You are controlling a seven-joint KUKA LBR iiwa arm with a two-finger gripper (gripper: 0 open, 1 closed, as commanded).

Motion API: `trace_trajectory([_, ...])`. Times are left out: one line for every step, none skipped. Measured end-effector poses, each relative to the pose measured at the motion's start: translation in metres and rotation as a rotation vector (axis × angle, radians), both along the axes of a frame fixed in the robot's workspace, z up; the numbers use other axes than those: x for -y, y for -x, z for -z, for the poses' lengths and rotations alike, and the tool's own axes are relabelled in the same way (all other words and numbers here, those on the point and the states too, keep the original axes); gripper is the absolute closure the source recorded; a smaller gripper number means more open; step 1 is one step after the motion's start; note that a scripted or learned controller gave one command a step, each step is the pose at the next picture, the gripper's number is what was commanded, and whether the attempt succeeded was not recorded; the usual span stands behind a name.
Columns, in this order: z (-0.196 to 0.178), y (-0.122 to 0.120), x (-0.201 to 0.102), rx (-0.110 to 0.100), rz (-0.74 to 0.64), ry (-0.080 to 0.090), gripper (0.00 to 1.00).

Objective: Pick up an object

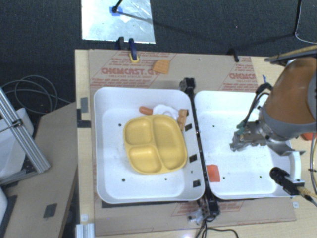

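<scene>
Seemingly, the claw (237, 144) is hovering low in the right bin (257, 192), grip state unclear, well short of the orange block (212, 172) lying by the divider.

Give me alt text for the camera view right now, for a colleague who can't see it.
The grey arm's gripper hangs over the right white bin, where a small orange block lies near the front left corner. The left white bin holds a yellow divided tray, with a small orange piece and a tan piece behind it.
</scene>
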State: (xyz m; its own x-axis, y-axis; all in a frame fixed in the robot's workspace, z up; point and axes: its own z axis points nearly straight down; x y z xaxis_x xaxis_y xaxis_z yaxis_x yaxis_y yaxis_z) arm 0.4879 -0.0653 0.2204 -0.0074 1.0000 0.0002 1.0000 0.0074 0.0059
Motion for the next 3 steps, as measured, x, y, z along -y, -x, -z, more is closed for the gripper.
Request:
trace_trajectory([0.003, -0.049, -0.015, -0.001, 0.000, 0.000, 1.00])
trace_trajectory([0.004, -0.046, -0.014, -0.004, 0.003, 0.000, 0.00])
trace_trajectory([-0.140, -0.001, 0.031, 0.011, 0.009, 0.003, 0.00])
